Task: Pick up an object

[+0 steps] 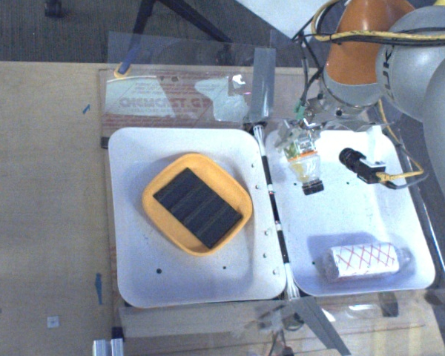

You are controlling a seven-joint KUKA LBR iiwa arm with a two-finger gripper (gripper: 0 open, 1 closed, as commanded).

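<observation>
Around first: left bin [133,258] carries a yellow dish [157,215] with a dark ribbed panel [198,208] set into it. Sits corner-on to the bin's edges, well apart from the tool. Along the near edge of the right bin [400,221], a clear bottle [360,259] with a red lattice label. Lies on its side, long axis parallel to that edge. Behind both bins, on the tabletop [37,199], a flat clear packet [178,99] with pale lettering.

Small bottle [306,167] in the far-left corner of the right bin, close by the rim next to the left bin. Amber contents, orange label, black cap [313,188]. Runs roughly from far edge toward near edge, slightly slanted. Points cap-first at the near edge, other end up under the tool [302,133].

Tool right over the small bottle's far end, touching or just above: cannot tell which, nor how far open, nor whether anything is gripped.

Bare white floor across the middle of the right bin, between the small bottle and the clear bottle, and toward the right edge. Tight on the small bottle's left, against the dividing rims.
</observation>
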